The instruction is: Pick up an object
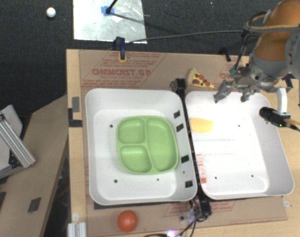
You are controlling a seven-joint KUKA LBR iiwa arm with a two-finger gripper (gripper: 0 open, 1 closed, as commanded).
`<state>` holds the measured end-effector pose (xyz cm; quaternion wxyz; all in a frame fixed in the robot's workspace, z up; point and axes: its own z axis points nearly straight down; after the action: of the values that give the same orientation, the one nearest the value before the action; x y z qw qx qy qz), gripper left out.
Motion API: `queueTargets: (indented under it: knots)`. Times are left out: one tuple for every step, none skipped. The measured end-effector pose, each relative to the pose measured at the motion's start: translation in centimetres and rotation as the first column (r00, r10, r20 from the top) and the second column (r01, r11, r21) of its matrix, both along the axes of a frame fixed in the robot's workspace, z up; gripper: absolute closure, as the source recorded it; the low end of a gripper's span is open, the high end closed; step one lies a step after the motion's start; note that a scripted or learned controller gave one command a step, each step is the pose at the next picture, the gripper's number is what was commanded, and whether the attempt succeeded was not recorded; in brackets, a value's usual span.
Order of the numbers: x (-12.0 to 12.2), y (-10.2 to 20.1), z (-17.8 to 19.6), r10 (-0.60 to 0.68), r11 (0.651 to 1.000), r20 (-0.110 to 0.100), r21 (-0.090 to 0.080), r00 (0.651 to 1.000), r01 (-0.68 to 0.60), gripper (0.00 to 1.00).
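Brown bench (140, 70), two white bins (98, 132)

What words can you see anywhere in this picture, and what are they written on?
"CHEMCAST GP": red letters on the brown cardboard sheet under the two white bins, reading partly blurred.
More red print on the same cardboard at its upper right and between the bins: too small and blurred to read.
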<state>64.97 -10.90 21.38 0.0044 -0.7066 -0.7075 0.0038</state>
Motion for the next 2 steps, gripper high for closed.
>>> queueTargets:
  knots:
    - [0.3,0.0,0.8,0.002,1.000,0.013,-0.001,1.000,-0.002,0.00]
    - [0.2,0.3,-3.3,0.002,1.000,0.011,-0.001,1.000,-0.002,0.00]
